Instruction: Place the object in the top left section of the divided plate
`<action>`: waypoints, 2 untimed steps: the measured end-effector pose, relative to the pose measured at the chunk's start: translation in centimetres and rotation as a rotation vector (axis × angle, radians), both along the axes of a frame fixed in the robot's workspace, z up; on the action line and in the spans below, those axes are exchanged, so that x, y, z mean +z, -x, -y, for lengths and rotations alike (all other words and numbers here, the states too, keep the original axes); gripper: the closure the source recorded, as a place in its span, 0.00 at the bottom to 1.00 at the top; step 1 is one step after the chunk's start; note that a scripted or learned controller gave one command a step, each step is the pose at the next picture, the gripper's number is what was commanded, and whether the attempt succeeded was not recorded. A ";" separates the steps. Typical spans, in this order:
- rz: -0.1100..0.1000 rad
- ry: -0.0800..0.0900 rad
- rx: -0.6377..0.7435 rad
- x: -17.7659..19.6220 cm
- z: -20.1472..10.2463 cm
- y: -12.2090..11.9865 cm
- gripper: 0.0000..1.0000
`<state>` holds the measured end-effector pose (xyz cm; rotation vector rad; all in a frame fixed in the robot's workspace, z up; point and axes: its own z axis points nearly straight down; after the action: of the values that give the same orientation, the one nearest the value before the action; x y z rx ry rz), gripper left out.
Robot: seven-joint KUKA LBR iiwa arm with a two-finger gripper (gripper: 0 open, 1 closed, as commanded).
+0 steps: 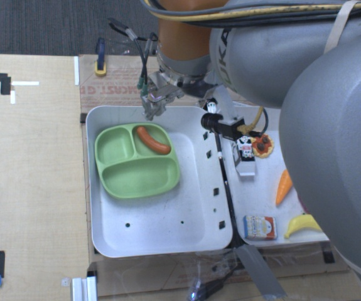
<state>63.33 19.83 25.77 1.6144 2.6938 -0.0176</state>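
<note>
At the near edge, a carton [259, 227] and a banana [304, 224] are lying in the right bin [265, 187], with a carrot [283, 187] just beyond them. In the left bin [149, 231], the green plate [136, 177] is sitting toward 10 o'clock. The sausage [153, 140] is resting in the plate's 1 o'clock section, not the top left one. Farther back, the jaws [151, 110] are hanging over the bin's far rim at 12 o'clock, gripping nothing; how wide they are standing, I cannot tell.
</note>
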 end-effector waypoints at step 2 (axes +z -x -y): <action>0.004 -0.006 -0.110 9.0 1.5 0.4 1.00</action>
<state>62.94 18.33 34.79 1.7598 2.6014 -0.0055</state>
